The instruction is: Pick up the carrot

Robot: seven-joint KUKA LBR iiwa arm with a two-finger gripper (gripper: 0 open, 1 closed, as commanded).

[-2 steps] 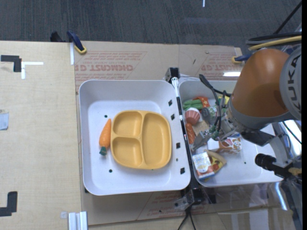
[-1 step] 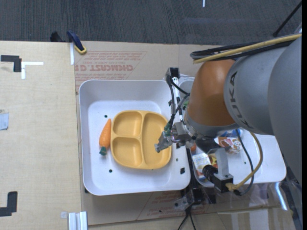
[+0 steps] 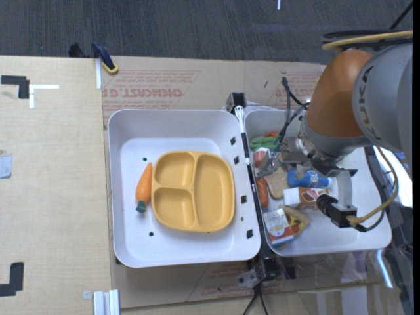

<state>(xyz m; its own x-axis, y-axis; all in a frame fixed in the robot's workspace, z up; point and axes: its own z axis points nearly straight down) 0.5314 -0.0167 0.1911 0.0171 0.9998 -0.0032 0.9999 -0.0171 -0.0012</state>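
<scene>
I find the carrot (image 3: pixel 144 185) in the left bin (image 3: pixel 121 241), just left of the yellow tray (image 3: pixel 195 190), its long axis running alongside the tray's edge. My gripper (image 3: pixel 289 166) hangs well right of that tray, over the right bin's clutter; grip state: cannot tell.

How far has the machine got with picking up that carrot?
Nothing looks done yet. The orange carrot with a green tip lies on the floor of the left white bin, beside the yellow three-compartment plate, with nothing touching it. The grey arm with an orange band is over the right white bin, above a heap of small items. Left to do: cross over to the left bin, come down, grasp, lift.
</scene>
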